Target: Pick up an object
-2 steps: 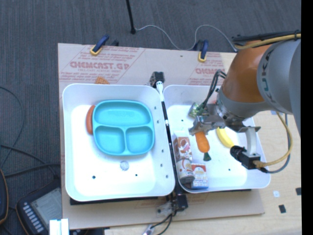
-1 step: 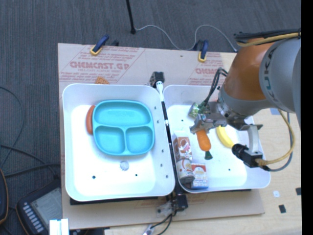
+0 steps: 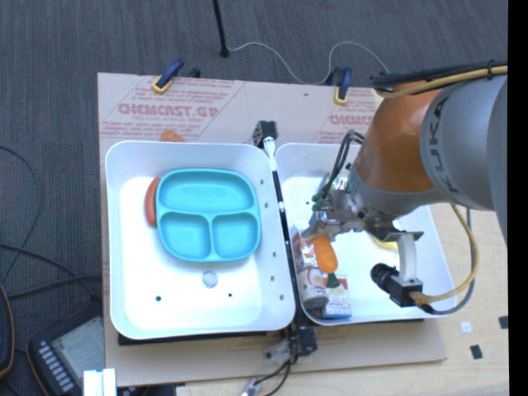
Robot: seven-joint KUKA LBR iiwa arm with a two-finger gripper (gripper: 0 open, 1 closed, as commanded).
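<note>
Reaching in from the right, the grey arm (image 3: 437, 151) with its orange band is hanging over the right bin (image 3: 429, 304), its gripper (image 3: 323, 231) lowered near that bin's left wall. An orange carrot-like piece (image 3: 327, 256) is lying just below the gripper, close to it or perhaps touching; I cannot tell which, and I cannot tell how the gripper is set, since the wrist is covering it. Beside the carrot, against the left wall toward the bin's near-left corner, a small printed carton (image 3: 323, 291) is lying flat with its blue end nearest the front edge. A bit of something yellow (image 3: 384, 240) is peeking out from under the arm toward the middle of the bin. In the left bin (image 3: 132, 304), a blue divided plate (image 3: 208, 214) is sitting toward the far side, an orange-red thing (image 3: 151, 202) tucked at its left edge.
</note>
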